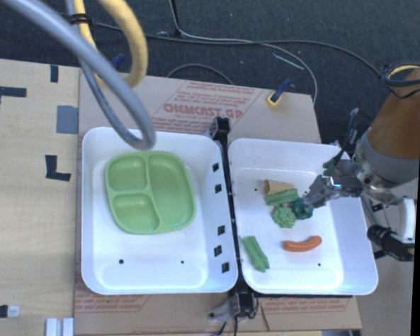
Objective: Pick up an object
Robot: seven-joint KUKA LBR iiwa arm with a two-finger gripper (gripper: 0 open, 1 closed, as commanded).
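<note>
Centrally in the right bin (348,236), the gripper (304,206) meets a knobbly green broccoli floret (284,216); whether its jaws are spread cannot be told. A smooth orange sausage (302,243) lies at 4 o'clock of it, a ridged green pickle (256,252) at 7 o'clock.

Dark carpet (276,19) behind wooden bench (23,209)

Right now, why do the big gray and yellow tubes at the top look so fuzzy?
In the camera view, the gray tube and yellow tube look soft-edged and out of focus, probably because they hang much nearer the lens; the green plate and the toy food by the hand look sharper, under even light with faint shadows.
</note>
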